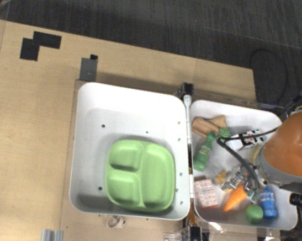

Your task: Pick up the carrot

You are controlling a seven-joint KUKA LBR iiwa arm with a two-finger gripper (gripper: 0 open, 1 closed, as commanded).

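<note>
The carrot point(235, 200) lies in the lower right of the frame, inside the right bin point(287, 224), beside a green ball point(254, 213). The claw point(241, 183) sits just above it; I cannot tell its state.

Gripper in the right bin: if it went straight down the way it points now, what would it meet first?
Most likely the carrot, which lies directly under the gripper in the right bin. Depth is unclear from this slanted view, so the gap cannot be judged.
</note>
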